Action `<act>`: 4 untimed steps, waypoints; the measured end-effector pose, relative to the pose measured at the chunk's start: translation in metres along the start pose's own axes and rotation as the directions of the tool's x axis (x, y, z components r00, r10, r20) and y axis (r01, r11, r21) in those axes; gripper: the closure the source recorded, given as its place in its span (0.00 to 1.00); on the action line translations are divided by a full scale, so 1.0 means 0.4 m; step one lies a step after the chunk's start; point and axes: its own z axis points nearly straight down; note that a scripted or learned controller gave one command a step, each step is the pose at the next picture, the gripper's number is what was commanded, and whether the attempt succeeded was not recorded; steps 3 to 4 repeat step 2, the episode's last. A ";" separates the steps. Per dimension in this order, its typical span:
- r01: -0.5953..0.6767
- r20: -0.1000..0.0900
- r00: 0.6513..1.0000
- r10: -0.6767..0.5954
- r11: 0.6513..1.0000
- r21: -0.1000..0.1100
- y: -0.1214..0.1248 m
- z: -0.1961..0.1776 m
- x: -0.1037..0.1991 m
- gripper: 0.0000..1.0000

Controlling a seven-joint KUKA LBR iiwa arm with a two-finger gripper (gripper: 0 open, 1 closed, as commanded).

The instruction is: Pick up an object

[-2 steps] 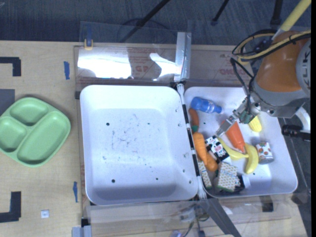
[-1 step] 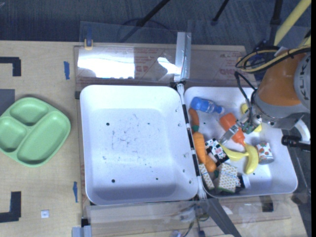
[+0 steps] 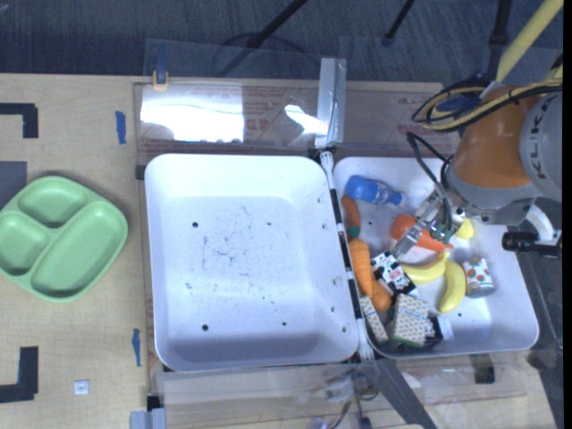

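Gripper (image 3: 427, 231) low over toys in the right bin (image 3: 514, 329).
Its grip is unreadable; arm lettering cut off.

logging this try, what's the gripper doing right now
gripper: down among the toys in the right bin, open or shut cannot be told.
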 end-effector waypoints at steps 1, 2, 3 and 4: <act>-0.005 0.002 1.000 0.005 1.000 -0.004 0.001 -0.022 -0.006 1.00; 0.177 -0.007 0.984 -0.177 0.984 0.003 0.097 -0.210 -0.070 1.00; 0.177 -0.007 0.984 -0.177 0.984 0.003 0.097 -0.210 -0.070 1.00; 0.177 -0.007 0.984 -0.177 0.984 0.003 0.097 -0.210 -0.070 1.00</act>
